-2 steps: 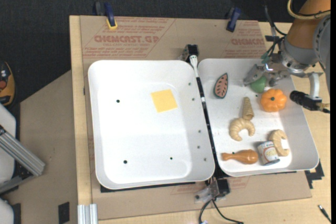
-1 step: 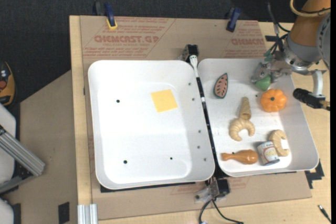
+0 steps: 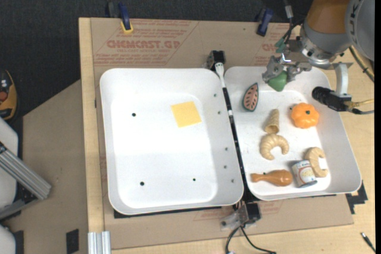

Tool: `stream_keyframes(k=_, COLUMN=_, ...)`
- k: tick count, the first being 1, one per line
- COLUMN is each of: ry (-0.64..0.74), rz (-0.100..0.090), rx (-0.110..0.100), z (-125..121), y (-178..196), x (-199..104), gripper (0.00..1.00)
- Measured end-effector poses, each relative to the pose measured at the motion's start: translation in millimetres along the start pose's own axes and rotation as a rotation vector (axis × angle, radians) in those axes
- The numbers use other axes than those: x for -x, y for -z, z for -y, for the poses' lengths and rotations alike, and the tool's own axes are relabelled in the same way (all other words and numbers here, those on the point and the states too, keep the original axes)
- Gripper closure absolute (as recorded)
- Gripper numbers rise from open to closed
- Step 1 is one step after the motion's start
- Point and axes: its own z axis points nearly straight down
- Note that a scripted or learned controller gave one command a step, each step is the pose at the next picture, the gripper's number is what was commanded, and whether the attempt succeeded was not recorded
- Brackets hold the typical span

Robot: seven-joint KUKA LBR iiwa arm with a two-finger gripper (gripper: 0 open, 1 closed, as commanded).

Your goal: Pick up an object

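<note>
**A:** What's in the two bins?

**B:** The left bin (image 3: pixel 119 128) takes up the middle of the frame and holds one thing, a flat yellow square (image 3: pixel 186 113), lying a little above its centre. The right bin (image 3: pixel 345 154) sits just beside it, the two rims meeting along a dark strip, and it is much fuller.

**A:** Go through the right one.

**B:** Near its upper left lies a watermelon slice (image 3: pixel 250 97), red face up with a green rind. Below and right of that is a pale cone (image 3: pixel 272 121), and under the cone a croissant (image 3: pixel 274 145). An orange pumpkin (image 3: pixel 304 116) sits toward the right side. Along the lower edge there is a brown drumstick (image 3: pixel 272 177), then a small can (image 3: pixel 303 173) just beside it, and a tan pastry (image 3: pixel 317 160) touching the can's right side.

**A:** And the arm?

**B:** It reaches in from the upper right of the frame, the orange band high in that corner. The jaws (image 3: pixel 277 75) hang over the upper edge of the right bin, above and right of the watermelon slice.

**A:** Holding anything?

**B:** A green object (image 3: pixel 277 82) shows right at the tips of the jaws, and they look clamped on it. It is small and partly hidden by the metal, so I cannot tell what it is.

**A:** What carries the bins?

**B:** A brown board with red lettering, on the worktop (image 3: pixel 95 56).
</note>
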Motion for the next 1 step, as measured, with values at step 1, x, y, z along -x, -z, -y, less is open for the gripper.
stream_keyframes(k=1, ry=0.001, rz=-0.001, rx=-0.002, z=-12.3, y=1.4, x=-86.2, gripper=1.0)
